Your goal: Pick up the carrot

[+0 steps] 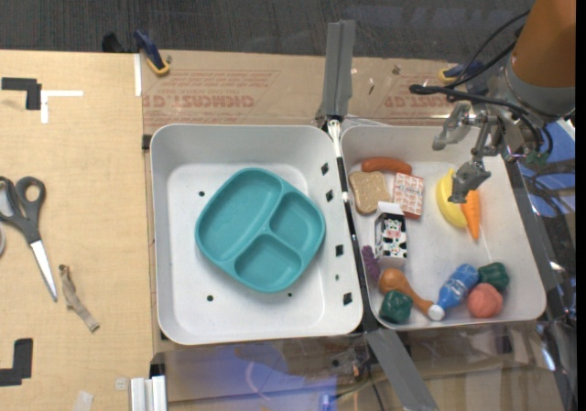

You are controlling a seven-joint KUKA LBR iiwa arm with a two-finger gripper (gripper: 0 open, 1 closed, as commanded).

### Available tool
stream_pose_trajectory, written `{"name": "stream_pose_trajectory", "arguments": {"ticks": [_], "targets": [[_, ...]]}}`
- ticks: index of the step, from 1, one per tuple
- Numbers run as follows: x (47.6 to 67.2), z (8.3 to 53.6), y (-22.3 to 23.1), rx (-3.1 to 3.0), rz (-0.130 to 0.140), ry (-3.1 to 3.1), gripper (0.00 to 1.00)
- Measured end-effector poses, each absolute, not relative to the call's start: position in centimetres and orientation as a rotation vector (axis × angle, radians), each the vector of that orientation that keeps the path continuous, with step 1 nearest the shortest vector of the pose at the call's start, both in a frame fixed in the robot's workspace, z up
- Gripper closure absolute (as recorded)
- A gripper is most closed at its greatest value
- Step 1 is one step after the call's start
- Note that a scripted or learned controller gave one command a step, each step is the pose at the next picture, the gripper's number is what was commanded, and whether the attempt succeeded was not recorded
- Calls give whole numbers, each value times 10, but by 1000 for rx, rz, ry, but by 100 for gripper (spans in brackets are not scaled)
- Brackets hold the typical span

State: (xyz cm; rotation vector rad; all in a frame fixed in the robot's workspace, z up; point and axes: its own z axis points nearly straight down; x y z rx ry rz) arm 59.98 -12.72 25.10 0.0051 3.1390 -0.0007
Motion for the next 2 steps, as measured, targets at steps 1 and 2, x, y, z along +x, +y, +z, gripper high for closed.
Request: {"name": "stream_pose_trajectory", "arguments": {"ticks": [1, 2], "targets": [[618, 102, -175, -90, -6, 3128, 0], [582, 94, -222, -310, -2, 3122, 0]]}}
